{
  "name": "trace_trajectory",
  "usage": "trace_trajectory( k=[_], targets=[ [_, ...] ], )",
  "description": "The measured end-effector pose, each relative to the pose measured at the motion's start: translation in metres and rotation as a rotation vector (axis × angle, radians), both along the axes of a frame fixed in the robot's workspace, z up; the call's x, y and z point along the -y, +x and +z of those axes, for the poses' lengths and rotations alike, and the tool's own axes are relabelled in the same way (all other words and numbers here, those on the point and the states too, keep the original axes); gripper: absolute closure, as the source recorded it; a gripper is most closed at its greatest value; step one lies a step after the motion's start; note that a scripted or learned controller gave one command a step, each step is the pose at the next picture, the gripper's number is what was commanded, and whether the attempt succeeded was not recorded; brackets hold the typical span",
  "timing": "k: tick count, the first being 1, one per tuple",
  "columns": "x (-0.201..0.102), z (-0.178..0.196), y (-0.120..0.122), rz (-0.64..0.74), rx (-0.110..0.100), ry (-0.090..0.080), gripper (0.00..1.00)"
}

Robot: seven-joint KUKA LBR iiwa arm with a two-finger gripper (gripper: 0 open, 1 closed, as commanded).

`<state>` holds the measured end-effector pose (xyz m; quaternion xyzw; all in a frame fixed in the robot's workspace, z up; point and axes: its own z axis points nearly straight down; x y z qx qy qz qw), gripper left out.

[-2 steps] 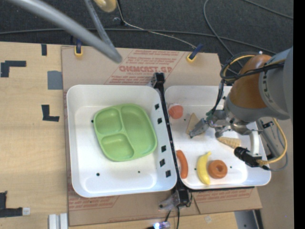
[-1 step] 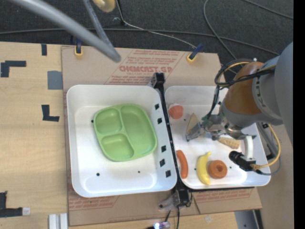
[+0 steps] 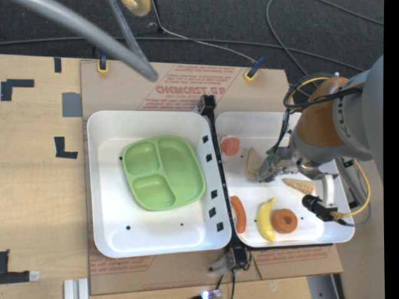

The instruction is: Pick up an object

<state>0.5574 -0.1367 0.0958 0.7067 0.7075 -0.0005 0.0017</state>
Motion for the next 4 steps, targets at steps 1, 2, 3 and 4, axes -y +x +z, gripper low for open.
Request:
trace_trajectory(
  k=[1, 2, 3, 4],
  targets=[
    [-0.010, 0.053, -0.003, 0.001, 0.001, 0.003, 1.00],
    [-0.010, 0.099, 0.000, 0.000, 0.002, 0.002, 1.00],
    [-0.011, 0.159, 0.009, 0.001, 0.004, 0.002, 1.00],
    [-0.063, 0.163, 0.020, 0.005, -0.002, 0.005, 1.00]
  ],
)
